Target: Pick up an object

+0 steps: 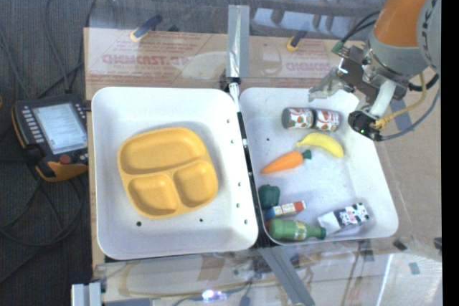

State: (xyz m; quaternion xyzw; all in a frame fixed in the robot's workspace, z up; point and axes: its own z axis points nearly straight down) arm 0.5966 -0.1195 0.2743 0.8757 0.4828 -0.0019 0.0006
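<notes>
The fingers (pixel 324 89) were seen poised, apparently spread and holding nothing, with the cans (pixel 310 119) just below them, so a descent was judged next.

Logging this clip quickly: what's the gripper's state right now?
Gripper: cannot be told whether open or closed; it hangs over the right bin's far edge, nothing visibly held.

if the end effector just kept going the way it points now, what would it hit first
Likely the bare floor of the right bin, just above the two cans. The end effector points down-left, and depth is unclear from this view.
</notes>
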